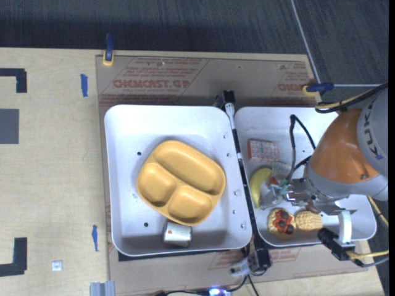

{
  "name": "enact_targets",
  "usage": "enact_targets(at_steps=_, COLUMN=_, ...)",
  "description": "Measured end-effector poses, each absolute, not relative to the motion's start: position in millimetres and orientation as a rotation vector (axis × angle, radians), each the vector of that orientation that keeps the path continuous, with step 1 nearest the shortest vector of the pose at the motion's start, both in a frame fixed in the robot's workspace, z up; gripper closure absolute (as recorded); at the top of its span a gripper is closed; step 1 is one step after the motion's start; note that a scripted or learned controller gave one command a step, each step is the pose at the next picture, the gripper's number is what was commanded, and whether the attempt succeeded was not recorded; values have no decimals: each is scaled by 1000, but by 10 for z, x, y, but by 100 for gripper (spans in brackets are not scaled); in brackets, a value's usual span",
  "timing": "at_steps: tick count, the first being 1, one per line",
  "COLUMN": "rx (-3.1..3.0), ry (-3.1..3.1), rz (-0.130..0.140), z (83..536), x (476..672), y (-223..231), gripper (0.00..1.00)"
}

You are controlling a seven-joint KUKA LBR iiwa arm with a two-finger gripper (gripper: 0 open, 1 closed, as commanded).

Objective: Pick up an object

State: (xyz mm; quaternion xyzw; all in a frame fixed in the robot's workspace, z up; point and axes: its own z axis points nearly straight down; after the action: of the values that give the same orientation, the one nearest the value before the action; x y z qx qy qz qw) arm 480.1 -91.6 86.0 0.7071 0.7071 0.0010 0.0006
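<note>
Camera view, from above at a slant: reaching in from the right, with the arm (349, 156) bent low over the right bin (281, 119) and the gripper (290, 193) dipping among the clutter at that bin's near end. Hovering just beside a yellow banana-like piece (259, 184), with a red-and-black toy (281, 222) and a tan peanut-shaped piece (308, 221) lying just below, and a small printed packet (262, 148) resting further back. Impossible to tell the gripper's state, the wrist hiding it. Nothing seen lifted yet. Sitting apart in the left bin (123, 165): a yellow divided tray (180, 180) and a small white cylinder (178, 234).

Judging the step: descending to grasp, probably aiming at the yellow piece. Next, needing a firm closing on one item, then lifting straight up clear of its neighbours.
</note>
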Motion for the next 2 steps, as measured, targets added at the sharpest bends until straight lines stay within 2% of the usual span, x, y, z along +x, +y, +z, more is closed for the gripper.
enact_targets(at_steps=1, rx=2217, ry=2215, rz=8, z=968, x=4822, y=-921, gripper=100)
enact_targets(at_steps=2, rx=2217, ry=2215, rz=8, z=968, x=4821, y=-920, gripper=0)
